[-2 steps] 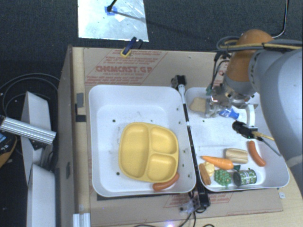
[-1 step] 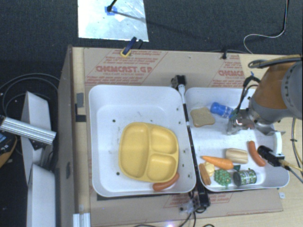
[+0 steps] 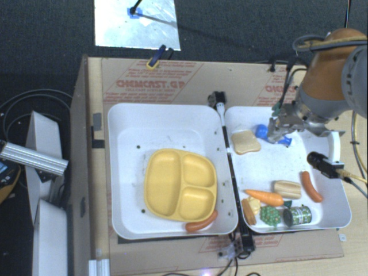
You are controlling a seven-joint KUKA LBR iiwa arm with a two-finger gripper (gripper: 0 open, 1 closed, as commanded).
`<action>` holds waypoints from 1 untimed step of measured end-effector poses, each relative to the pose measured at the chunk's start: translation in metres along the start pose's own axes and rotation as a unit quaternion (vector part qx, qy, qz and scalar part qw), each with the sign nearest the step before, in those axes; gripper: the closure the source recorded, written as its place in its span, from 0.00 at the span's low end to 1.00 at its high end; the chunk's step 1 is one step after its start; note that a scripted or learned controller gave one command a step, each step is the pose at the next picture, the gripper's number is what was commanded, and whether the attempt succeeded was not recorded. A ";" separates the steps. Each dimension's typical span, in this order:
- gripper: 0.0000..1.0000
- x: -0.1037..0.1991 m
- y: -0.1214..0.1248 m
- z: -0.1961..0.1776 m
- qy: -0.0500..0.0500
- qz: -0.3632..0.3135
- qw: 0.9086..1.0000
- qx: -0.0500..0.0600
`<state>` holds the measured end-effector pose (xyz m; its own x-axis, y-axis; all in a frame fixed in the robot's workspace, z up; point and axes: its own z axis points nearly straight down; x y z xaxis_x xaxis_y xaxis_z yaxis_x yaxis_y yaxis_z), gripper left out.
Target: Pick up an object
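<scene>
The cardboard sheet (image 3: 172,79) under the two bins carries red printing. Above the left bin (image 3: 115,154) a large line reads roughly "CHEMCAST. GP", seen upside down, with smaller red lines beside it too small to read. More red print sits near the sheet's upper right corner, unreadable. The green can (image 3: 297,215) has a label, but its words are too small to read.

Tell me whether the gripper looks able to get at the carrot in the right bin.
Probably yes. The carrot lies exposed on top, with open bin floor between it and the gripper; only the bread roll crowds its tip.
</scene>
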<state>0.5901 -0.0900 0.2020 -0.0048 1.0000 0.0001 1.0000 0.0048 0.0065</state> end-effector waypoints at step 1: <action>0.00 -0.001 -0.001 0.001 0.000 0.001 1.000 0.002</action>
<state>0.5889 -0.0911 0.2005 -0.0030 1.0000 -0.0004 1.0000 0.0030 0.0027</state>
